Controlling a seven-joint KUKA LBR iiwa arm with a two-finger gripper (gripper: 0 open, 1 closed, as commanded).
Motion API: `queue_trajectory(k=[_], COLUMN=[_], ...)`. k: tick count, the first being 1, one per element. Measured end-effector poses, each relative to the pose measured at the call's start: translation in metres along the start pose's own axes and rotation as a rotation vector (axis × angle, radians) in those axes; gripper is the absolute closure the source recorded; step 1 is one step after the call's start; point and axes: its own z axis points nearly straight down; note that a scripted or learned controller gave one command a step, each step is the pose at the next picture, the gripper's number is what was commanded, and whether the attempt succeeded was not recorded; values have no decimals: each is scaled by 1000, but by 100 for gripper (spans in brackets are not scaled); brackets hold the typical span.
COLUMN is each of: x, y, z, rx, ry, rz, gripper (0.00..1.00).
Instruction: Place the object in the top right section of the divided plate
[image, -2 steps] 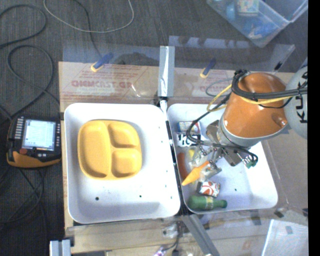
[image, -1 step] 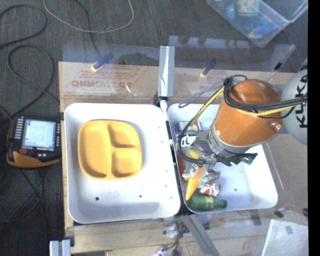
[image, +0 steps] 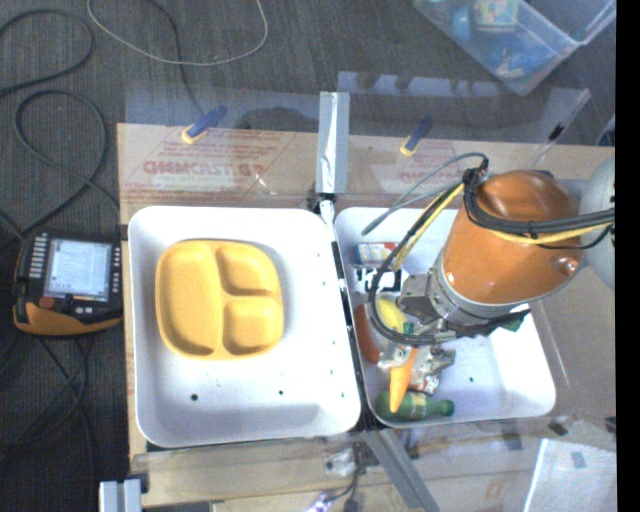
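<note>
A dark grey carpeted floor (image: 60, 150) surrounds the bench, with a thin pale cable (image: 180, 45) looping at twelve o'clock and black cords (image: 40, 110) trailing at ten o'clock. A handheld control pendant (image: 68, 280) with a lit screen lies on the floor at nine o'clock, and a clear plastic storage box (image: 520, 35) sits at one o'clock. The bench top is brown cardboard (image: 215, 165) with faint red print, held by two blue-and-yellow clamps (image: 203, 124).

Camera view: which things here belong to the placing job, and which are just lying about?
Job: yellow divided plate in left bin; gripper over toy food in right bin.
Lying about: handheld pendant, floor cables, clear plastic tub.
</note>
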Motion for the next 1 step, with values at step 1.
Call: queue_trajectory(k=[1], x=[1], y=[0], z=[0], rx=[0], ry=[-1], rz=[-235], gripper=[100])
